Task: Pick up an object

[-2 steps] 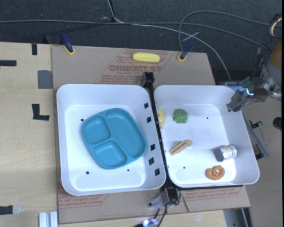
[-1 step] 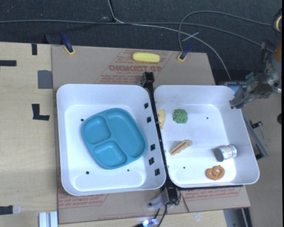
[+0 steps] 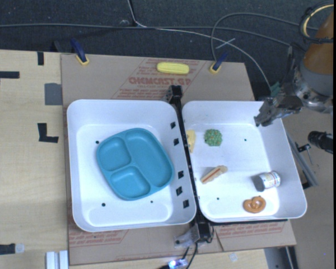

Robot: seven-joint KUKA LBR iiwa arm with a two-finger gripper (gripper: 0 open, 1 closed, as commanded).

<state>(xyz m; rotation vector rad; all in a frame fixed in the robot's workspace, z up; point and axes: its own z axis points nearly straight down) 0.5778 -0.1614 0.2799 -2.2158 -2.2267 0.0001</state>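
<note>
The right bin (image 3: 280,150) holds a green broccoli piece (image 3: 213,137), a pale yellow item (image 3: 190,140) against its left wall, a tan stick-shaped piece (image 3: 213,174), a small silver can (image 3: 266,180) and an orange pretzel (image 3: 254,205). My gripper (image 3: 264,116) hangs over the bin's upper right corner, above and well apart from all of these. Nothing shows between its dark fingers.
The left bin (image 3: 81,150) carries a blue divided plate (image 3: 135,162). A yellow banana-like toy (image 3: 173,68) lies on the cardboard behind the bins. Clamps hold the cardboard's back edge, and cables run across the dark floor beyond.
</note>
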